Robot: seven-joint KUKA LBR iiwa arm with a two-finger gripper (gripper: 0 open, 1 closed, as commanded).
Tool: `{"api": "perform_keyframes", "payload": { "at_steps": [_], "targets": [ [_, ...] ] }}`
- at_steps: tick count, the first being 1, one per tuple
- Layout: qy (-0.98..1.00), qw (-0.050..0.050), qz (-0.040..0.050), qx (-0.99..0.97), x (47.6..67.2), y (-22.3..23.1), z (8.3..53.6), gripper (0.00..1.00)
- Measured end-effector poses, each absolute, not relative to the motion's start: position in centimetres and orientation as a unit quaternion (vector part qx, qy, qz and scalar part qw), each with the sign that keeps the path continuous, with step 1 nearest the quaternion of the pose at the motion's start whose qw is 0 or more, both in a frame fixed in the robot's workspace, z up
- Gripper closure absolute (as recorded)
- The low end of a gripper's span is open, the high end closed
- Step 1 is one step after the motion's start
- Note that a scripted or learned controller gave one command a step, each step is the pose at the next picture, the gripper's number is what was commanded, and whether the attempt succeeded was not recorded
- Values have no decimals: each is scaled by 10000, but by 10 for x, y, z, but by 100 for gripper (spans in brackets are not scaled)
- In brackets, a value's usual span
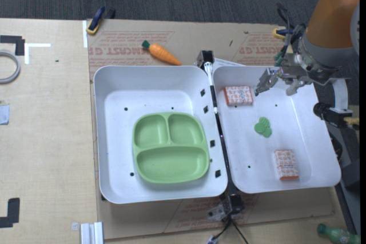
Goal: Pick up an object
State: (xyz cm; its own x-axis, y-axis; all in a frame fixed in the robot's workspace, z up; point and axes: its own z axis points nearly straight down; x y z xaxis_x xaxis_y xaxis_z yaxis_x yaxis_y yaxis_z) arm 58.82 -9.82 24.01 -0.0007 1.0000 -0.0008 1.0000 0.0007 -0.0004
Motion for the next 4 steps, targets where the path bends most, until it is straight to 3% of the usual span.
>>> {"api": "perform_keyframes", "payload": {
  "at_steps": [1, 2, 3, 4],
  "targets": [
    [7100, -5, -4, 7042, 522, -93, 134, 0],
    [7609, 4, 0, 6489, 573, -134, 92, 0],
    [7602, 7, 2, 6496, 573, -134, 102, 100],
    [7604, 6, 1, 6495, 573, -134, 102, 0]
  ]
}}
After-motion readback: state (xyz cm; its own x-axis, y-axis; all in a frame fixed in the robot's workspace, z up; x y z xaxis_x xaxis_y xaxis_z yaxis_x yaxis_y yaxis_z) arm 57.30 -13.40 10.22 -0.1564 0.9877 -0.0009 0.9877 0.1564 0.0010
